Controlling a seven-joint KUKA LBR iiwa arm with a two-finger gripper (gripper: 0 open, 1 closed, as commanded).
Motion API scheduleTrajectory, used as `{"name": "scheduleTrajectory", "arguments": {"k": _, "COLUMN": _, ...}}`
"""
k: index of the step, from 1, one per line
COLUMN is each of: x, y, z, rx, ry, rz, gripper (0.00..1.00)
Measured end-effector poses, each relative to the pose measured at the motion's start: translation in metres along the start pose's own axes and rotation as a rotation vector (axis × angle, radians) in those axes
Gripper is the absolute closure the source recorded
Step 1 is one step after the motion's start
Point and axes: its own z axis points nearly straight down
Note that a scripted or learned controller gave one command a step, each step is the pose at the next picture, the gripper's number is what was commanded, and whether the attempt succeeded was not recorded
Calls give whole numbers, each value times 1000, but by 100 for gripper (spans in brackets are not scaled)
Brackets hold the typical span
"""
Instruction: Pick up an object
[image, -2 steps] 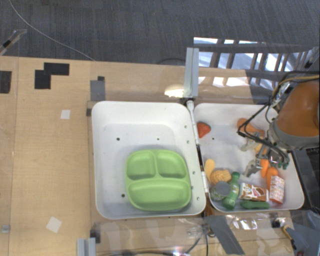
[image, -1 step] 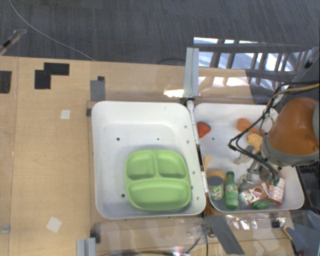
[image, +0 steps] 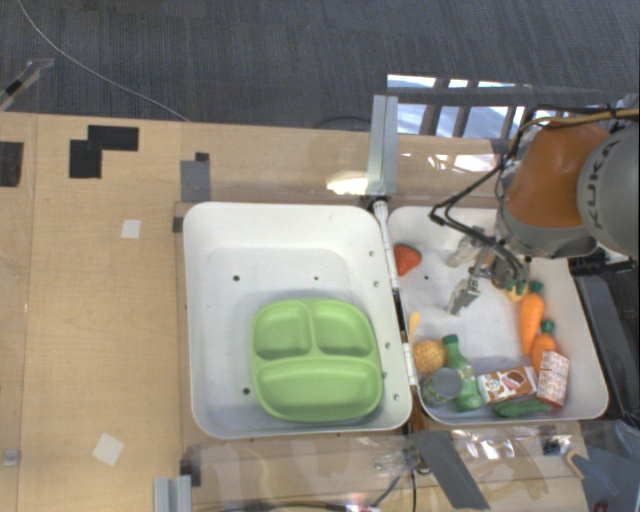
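Camera view from above and at a slant: two shallow white bins side by side on a wooden bench. In the left bin (image: 210, 250), a green divided plate (image: 316, 358) lying flat toward the near side. In the right bin (image: 440, 240), a scatter of toy food: a red piece (image: 407, 260) near the far left corner, two carrots (image: 531, 315) along the right wall, a small round yellowish item (image: 429, 354), a green bottle (image: 459, 372), a grey tin (image: 441, 385), two small printed cartons (image: 509, 383) and a green pod (image: 520, 407) crowded along the near edge.

Reaching in from the right, a grey arm (image: 560, 190) with an orange band, ending in a gripper (image: 466, 296) low over the bare middle of the right bin. Fingers pointing down and apart, nothing between them.

Nearest likely target: the upper carrot, lying just beside the gripper to its right, lengthwise along the wall, tip to tip with the second carrot below it. Probably light, hard plastic, smooth and tapered, so likely to slip or roll if pinched near the narrow end. Best held across the thick middle, fingers closing across its width. Wall close on one side, leaving little room for a finger there. Red piece well apart to the left, standing alone with free space around it, likely an easier grasp. Cluster at the near edge packed tight, things touching, harder to single out
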Motion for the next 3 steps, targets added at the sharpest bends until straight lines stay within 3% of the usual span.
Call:
{"name": "scheduleTrajectory", "arguments": {"k": 1, "x": 57, "y": -38, "z": -2, "rx": 3, "ry": -3, "rz": 78, "gripper": 0}}
{"name": "scheduleTrajectory", "arguments": {"k": 2, "x": 51, "y": -36, "z": -17, "rx": 2, "ry": -22, "rz": 68, "gripper": 100}}
{"name": "scheduleTrajectory", "arguments": {"k": 3, "x": 58, "y": -28, "z": -148, "rx": 2, "ry": -13, "rz": 166, "gripper": 100}}
